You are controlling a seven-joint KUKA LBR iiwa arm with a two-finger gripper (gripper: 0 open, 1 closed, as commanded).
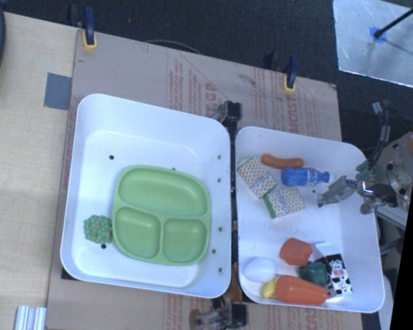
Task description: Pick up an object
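Poised over the right bin (379,260) beside a light, slick-looking blue bottle (304,177), best pinched across its middle: gripper (341,192), finger spacing impossible to tell.

You get bright, even overhead light w/ soft shadows; white bins (79,178) glare slightly, small items look soft, low-res.

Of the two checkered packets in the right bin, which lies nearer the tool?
The lower-right packet, beside the blue bottle. The other packet lies farther left of the tool, by the bin's dividing edge.
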